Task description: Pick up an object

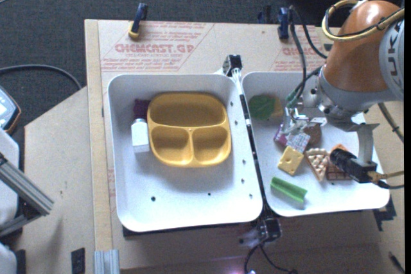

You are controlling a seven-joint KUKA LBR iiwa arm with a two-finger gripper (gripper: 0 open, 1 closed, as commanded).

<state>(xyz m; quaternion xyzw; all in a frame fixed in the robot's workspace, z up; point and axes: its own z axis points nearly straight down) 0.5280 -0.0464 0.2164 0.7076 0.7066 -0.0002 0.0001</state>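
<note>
My gripper (297,127) hangs low in the right bin (359,201), over a small cluster of toys near its middle. Right under it lie a purple-and-white packet (287,136) and a brown piece (313,133). A yellow cheese wedge (290,160) lies just in front of them. A tan waffle piece (317,160) and a brown waffle (336,171) sit to its right. A green block (288,191) rests near the bin's front. A green rounded toy (261,105) sits at the bin's back left. I see nothing held between the fingers.
The left bin (128,196) holds a yellow divided plate (189,129), a small white bottle (140,135) at its left and a dark purple thing (141,106) behind that. The bins' shared wall (249,138) runs between them. The arm's orange and grey body (366,54) looms over the right bin's back.
</note>
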